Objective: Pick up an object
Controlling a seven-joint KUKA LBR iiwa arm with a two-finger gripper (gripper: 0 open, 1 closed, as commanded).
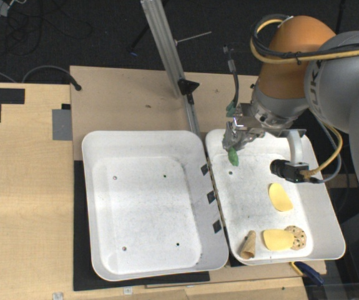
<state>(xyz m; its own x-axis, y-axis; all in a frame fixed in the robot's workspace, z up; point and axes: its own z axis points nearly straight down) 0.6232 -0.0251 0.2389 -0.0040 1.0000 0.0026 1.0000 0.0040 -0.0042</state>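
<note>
Green slim object (233, 157) hangs between metal end effector (232, 144) fingers.

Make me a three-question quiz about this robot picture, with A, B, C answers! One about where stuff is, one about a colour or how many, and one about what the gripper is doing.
1. Which bin holds the yellow pieces?
A. the left bin
B. the right bin
C. both bins

2. What colour is the thing at the gripper's tip?
A. green
B. red
C. blue

3. Where is the gripper?
A. above the left bin
B. over the wooden bench
C. at the far end of the right bin

Answers:
1 B: the yellow oval piece and the yellow flat piece lie in the right bin.
2 A: the green object hangs just below the gripper.
3 C: it sits over that bin's far edge, away from the left bin.
</note>
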